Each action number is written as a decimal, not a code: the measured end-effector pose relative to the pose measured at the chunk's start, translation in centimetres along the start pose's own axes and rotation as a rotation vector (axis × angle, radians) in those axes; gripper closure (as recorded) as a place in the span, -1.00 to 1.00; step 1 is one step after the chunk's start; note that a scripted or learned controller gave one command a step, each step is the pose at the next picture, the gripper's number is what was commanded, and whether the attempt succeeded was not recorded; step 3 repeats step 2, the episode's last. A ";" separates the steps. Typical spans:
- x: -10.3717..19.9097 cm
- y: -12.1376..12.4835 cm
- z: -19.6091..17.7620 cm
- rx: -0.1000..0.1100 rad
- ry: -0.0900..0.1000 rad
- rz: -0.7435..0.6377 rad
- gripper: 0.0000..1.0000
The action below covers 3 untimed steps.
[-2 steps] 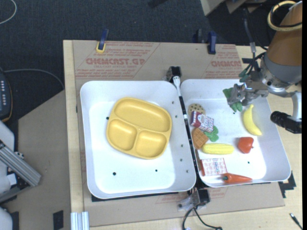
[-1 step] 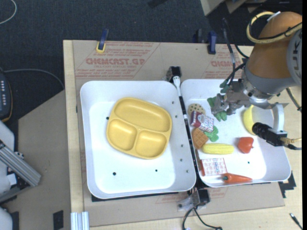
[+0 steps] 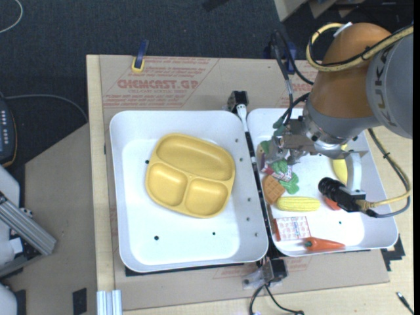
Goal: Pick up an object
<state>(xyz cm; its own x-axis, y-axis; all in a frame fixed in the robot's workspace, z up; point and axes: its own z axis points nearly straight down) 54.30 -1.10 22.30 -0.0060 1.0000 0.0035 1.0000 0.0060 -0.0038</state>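
My gripper [image 3: 282, 155] is low over the left part of the right bin [image 3: 377, 231], under the orange-banded wrist. Right beneath it lies a small green and red-white piece [image 3: 286, 176], partly hidden by the gripper. A little nearer the front are a waffle-like orange square [image 3: 272, 189] and a yellow corn cob [image 3: 298, 204]. A red and white packet [image 3: 292, 228] and a carrot [image 3: 323, 245] lie near the bin's front edge. A banana [image 3: 339, 170] lies behind the wrist, half covered. I cannot see anything held by the gripper.
The left bin [image 3: 131, 195] holds a yellow divided plate [image 3: 190, 174] near its middle. The arm covers the back right of the right bin. A dark rail [image 3: 249, 156] separates the two bins. Cardboard lies under both bins.
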 end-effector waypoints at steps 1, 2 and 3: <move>4.0 -2.6 -1.1 0.000 -0.001 0.002 1.00; 3.2 -2.3 0.8 0.001 -0.003 0.007 1.00; 3.2 -2.3 0.8 0.001 -0.003 0.007 1.00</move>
